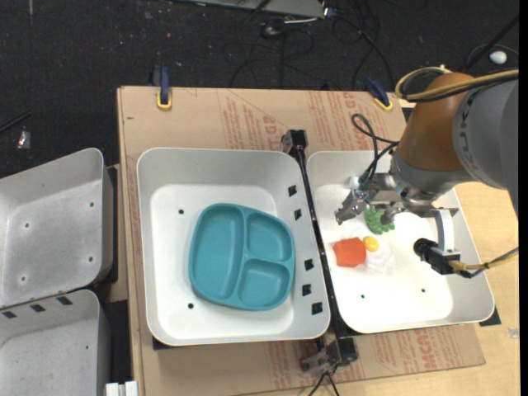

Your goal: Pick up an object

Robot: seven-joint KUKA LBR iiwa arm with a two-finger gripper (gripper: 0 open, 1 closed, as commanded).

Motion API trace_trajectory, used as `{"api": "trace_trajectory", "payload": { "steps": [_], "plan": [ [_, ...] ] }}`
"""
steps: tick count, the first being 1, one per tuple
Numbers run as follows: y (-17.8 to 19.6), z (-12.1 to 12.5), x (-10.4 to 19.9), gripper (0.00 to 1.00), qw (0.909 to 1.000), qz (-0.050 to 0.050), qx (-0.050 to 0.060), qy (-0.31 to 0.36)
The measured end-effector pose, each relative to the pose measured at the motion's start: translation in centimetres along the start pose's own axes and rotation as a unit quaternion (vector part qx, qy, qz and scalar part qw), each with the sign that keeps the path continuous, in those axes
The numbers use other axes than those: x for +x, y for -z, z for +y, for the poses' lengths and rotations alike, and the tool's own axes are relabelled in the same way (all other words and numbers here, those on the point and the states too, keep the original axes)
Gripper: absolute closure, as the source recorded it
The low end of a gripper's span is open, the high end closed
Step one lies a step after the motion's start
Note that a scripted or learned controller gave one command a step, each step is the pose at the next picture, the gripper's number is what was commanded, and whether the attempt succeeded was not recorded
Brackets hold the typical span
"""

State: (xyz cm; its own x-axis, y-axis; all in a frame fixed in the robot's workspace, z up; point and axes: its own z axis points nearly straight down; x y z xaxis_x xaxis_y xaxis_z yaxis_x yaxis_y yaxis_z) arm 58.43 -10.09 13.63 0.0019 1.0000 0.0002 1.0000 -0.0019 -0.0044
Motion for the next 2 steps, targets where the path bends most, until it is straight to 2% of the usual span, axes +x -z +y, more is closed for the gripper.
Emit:
{"api": "trace_trajectory", "payload": {
  "steps": [1, 2],
  "plan": [
    [1.3, 0.1, 0.0, 1.0, 1.0, 0.0, -0.002, 0.0],
    [7.5, 0.6, -0.6, 1.0, 1.0, -0.001, -0.006, 0.001]
  ]
}}
